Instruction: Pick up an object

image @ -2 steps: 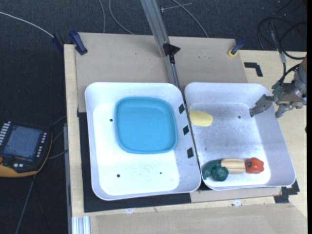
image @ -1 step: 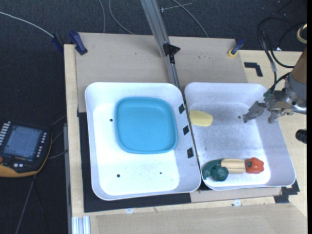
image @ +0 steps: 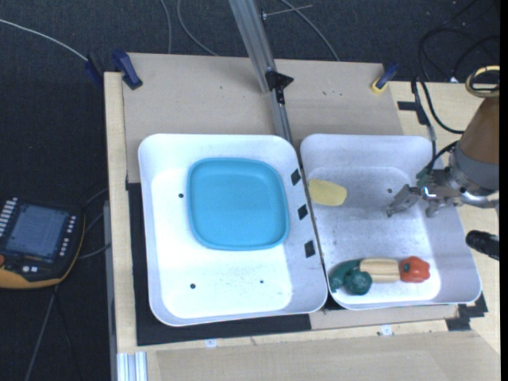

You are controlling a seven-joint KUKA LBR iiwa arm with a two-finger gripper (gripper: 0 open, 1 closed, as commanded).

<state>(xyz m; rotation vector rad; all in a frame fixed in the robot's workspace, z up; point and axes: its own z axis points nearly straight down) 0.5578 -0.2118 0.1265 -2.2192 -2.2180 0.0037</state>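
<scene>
My gripper (image: pixel 413 209) hangs over the right side of the right bin (image: pixel 361 151), its fingers spread open with nothing between them. A pale yellow piece (image: pixel 327 192) lies at the bin's left wall, well left of the gripper. Along the bin's front edge, below the gripper, lie a dark green item (image: pixel 351 279), a tan roll-shaped item (image: pixel 379 270) and a red item (image: pixel 414 270) in a row, touching each other.
The left bin (image: pixel 163 236) holds a square blue plate (image: pixel 238 203). A metal pole (image: pixel 255 34) slants down to the gap between the bins. Cables lie on the dark floor, and a handheld pendant (image: pixel 36 238) sits at far left.
</scene>
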